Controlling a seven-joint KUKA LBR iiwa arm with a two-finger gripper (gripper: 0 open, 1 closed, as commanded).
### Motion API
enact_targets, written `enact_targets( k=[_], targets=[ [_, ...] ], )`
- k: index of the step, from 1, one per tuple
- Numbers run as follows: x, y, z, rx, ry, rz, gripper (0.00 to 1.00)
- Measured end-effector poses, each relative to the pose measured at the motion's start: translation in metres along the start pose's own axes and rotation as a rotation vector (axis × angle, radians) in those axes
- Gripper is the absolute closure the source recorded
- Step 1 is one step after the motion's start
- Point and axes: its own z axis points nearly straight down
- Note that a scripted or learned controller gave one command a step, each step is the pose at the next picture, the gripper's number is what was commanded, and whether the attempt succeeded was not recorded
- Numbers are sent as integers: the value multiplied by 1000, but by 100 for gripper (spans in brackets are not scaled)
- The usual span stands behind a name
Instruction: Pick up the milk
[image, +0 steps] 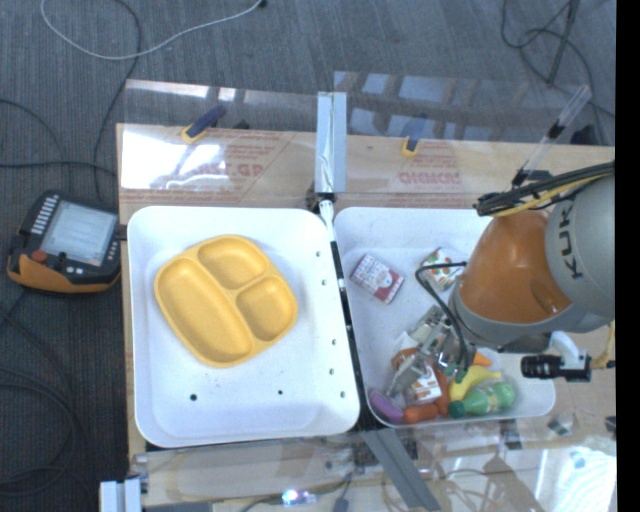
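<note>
The jaws (432, 345) are reaching down into the near part of the right bin (400, 232), among a heap of toy food (470, 392); how far apart they are standing cannot be told. The milk (377, 277), a small red-and-white carton, is lying apart toward the bin's far left. A yellow divided plate (226, 298) is sitting in the left bin (160, 400).

Your arm (560, 260) is reaching in from the right, its grey body and broad orange band (510, 275) filling that side of the view. The wrist is pointing down and to the left. The end effector (428, 350) is hanging low beneath the orange band, its metal linkage angling toward the lower left.
</note>
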Motion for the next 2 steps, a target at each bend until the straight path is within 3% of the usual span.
enact_targets(
  k=[1,2],
  targets=[
    [-4,5,-12,-10,-15,-2,100],
    [-11,55,-128,6,7,174,100]
  ],
)
